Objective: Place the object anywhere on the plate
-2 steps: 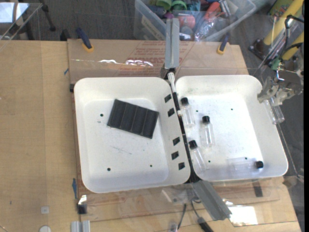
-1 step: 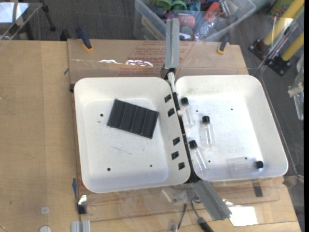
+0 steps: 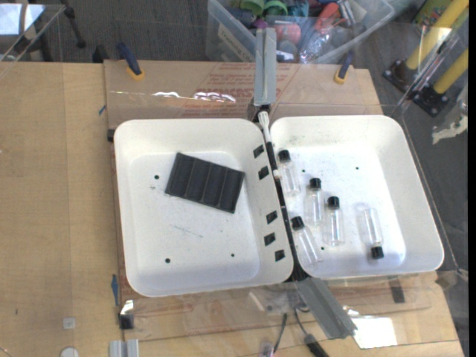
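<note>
Black ribbed plate (image 3: 204, 182) lying flat in left bin (image 3: 141, 266), five clear black-capped vials (image 3: 332, 218) scattered in right bin (image 3: 416, 199), vials well apart from plate

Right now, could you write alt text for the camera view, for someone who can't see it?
Two shallow white bins sit side by side on a wooden bench: the left bin holds a dark ridged plate, the right bin several clear vials with black caps. A clear tub of colourful items stands behind them.
</note>
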